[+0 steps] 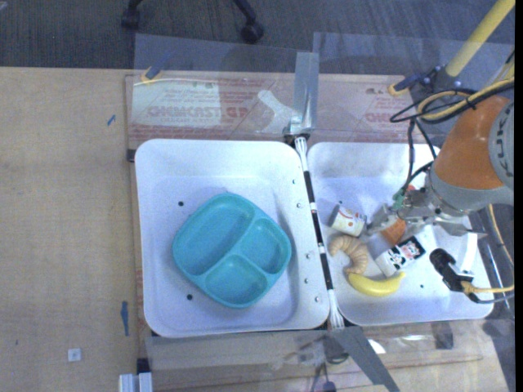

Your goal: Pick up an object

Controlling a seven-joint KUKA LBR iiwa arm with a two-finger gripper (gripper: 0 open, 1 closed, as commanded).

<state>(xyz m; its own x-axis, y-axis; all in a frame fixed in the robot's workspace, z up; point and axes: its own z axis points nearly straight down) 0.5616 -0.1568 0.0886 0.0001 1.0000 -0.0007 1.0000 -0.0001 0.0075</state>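
Hanging over the right-hand shallow white bin (359, 163), my pincer (391, 219) sits near the bin's middle, on the end of my grey arm with its orange band (472, 152), which comes in from the right. From this slant I cannot tell how wide the pincer stands, nor whether anything is caught in it. Just beneath it shows a small orange piece (395, 230), so close that I cannot say whether the two touch. Right below that lies a small white carton with black print (399, 256), tilted. To the pincer's left sits a little white tub with a red label (347, 219), tipped on its side near the bin's left wall. Below the tub a tan, curved pastry-shaped piece (352, 249) lies just beside the carton, and under both a yellow banana (375, 284) curves along the bin's floor. All the loose things I might take are gathered here, close around the pincer. Well apart, across the divide, the left-hand shallow white bin (163, 178) holds a teal plastic plate with three compartments (233, 250), lying flat.
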